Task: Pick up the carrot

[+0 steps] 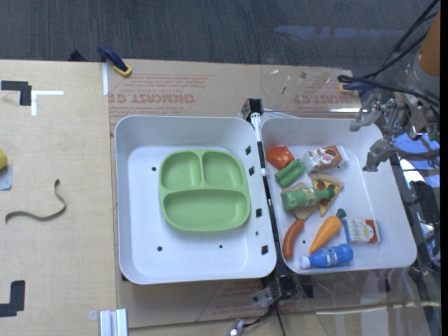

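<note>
hand (376, 133) above right bin's (399, 257) corner

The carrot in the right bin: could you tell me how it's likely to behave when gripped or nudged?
The carrot looks like a stiff, probably light toy. Its tapered, rounded body may roll or slip. Its tip sits close to the blue bottle, so a nudge could shift both.
</note>
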You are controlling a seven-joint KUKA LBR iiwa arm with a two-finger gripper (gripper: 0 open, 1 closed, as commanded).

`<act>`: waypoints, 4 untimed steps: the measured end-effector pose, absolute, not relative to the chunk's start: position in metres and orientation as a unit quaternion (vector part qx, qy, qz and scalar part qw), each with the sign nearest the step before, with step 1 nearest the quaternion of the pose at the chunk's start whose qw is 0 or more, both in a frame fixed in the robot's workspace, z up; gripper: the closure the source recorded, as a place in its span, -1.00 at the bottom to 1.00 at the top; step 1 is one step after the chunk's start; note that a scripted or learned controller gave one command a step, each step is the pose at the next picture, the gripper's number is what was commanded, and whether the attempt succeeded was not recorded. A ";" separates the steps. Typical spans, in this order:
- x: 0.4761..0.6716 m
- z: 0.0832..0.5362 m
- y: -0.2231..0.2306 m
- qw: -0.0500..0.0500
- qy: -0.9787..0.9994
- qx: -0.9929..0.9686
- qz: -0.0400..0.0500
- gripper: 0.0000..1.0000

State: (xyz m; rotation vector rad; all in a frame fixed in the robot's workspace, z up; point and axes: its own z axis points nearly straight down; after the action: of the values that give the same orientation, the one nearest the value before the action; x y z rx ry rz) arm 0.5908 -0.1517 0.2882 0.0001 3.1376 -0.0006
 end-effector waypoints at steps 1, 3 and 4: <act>0.543 0.183 -0.124 0.001 0.998 0.070 0.000 -1.00; 0.490 0.096 -0.139 0.006 0.994 0.105 0.000 -1.00; 0.566 0.096 -0.157 0.007 0.983 0.184 0.000 -1.00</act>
State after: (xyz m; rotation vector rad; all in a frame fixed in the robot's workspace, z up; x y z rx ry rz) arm 0.5655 -0.1569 0.0961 0.5769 3.0746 -0.0008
